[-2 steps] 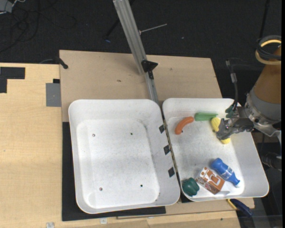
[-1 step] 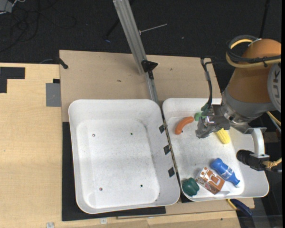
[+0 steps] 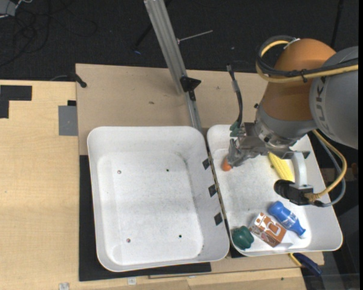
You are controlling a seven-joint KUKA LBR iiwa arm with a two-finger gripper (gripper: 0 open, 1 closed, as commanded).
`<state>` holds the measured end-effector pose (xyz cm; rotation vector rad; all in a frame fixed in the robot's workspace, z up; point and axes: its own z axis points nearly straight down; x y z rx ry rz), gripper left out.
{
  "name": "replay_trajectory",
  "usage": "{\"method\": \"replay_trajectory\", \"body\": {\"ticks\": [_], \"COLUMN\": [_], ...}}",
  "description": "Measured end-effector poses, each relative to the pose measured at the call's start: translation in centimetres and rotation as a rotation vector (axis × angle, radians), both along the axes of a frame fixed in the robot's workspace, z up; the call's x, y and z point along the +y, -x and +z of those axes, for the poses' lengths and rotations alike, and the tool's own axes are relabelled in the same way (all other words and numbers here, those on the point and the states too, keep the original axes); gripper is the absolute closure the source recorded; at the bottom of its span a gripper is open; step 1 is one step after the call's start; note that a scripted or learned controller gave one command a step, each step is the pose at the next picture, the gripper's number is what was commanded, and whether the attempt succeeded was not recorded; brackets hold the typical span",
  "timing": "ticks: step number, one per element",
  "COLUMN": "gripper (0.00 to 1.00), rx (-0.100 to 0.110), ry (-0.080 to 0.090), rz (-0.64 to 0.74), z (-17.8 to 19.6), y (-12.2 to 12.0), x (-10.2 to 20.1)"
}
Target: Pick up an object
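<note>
Nearest the camera, along the right bin's [image 3: 327, 237] front edge, lie one dark green lump [image 3: 243, 237], one brown-and-white packet [image 3: 268, 229] and one blue bottle [image 3: 287, 218]. One yellow item [image 3: 280, 165] lies farther back, partly under the arm. Left bin [image 3: 146, 195] sits alongside. Gripper [image 3: 235, 157] hangs over a small orange-red piece [image 3: 227, 166]; its opening cannot be told.
</note>
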<state>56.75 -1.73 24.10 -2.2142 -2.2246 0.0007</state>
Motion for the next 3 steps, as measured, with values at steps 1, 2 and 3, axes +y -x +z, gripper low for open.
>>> {"method": "replay_trajectory", "body": {"ticks": [1,2,3], "gripper": [1.0,1.0,0.0], "rx": [0.001,0.0,0.002], "ry": [0.0,0.0,0.003], "rz": [-0.001,0.0,-0.001], "z": [-1.4,-0.5,-0.5], "y": [-1.4,-1.9,-1.8], "x": [4.5,9.6,9.4]}}
